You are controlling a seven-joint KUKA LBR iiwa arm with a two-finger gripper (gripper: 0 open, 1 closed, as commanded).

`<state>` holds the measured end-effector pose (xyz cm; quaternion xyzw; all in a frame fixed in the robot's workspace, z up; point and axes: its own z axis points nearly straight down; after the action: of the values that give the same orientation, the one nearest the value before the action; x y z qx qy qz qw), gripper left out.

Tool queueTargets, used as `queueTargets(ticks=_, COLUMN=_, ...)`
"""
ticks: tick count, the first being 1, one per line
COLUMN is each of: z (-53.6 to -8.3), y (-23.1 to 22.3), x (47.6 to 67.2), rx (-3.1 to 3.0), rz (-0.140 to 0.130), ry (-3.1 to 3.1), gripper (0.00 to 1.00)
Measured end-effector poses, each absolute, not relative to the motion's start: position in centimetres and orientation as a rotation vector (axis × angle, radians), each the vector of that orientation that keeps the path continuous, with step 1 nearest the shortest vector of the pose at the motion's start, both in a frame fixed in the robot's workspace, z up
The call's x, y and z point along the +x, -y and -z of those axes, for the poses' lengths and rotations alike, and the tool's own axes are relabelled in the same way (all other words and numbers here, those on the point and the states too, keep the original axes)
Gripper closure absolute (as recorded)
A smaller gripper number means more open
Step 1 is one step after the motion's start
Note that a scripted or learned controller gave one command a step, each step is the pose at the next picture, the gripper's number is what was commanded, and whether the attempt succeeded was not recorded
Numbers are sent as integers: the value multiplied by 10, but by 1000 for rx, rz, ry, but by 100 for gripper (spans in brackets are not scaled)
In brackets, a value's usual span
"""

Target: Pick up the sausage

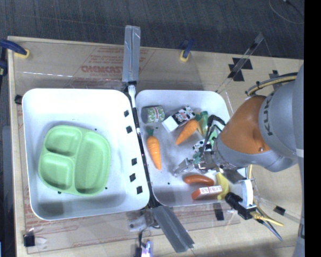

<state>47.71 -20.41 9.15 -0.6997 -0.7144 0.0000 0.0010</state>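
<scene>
Fingers (188, 165) just above sausage (198, 180), right bin (171, 98)

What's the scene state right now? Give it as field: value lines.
target: sausage, lying in the right bin, near its front edge
gripper: gripper low over the right bin, just behind the sausage
grasp: sausage not held
right bin, other items: two carrots, small can, red packet
left bin: left bin holds a green divided plate
</scene>
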Motion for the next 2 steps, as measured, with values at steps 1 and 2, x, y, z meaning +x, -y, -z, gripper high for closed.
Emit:
queueTargets(ticks=1, z=-102, y=204, x=478, rx=-2191, rz=0, ry=2252, gripper=100)
queueTargets(ticks=2, z=-102, y=204, x=478, rx=-2191, rz=0, ry=2252, gripper=0)
